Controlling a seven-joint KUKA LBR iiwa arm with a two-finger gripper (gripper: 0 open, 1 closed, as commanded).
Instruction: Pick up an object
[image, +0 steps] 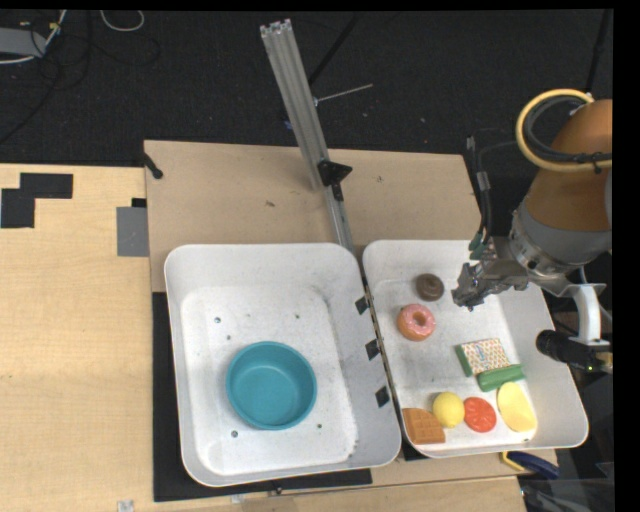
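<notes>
The gripper (470, 293) hung over the right bin (560, 425), in its upper part, w/ the arm (565, 190) coming in from the right side. I could not tell its state, the picture was too small and dark at that place. Nothing was seen held by it.

The possible things to pick were all in the right bin. A dark brown round piece (430, 287) lay just left of the gripper, near but apart from it. A pink donut (416, 322) lay below that piece, close to the bin's left wall. Approx. in the middle of the bin was a small patterned block (483, 355), and a green stick (500, 377) touched its lower edge. Along the front of the bin lay a row: an orange waffle-like square (424, 427), a yellow ball (448, 408), a red round thing (480, 415) and a pale yellow oval thing (516, 406), each just beside the next.

In the left bin (200, 270) stood one teal bowl (270, 385), upright, in the lower middle part. A metal rail (300, 100) ran at a slant from the top of the view down to the place between the two bins.
</notes>
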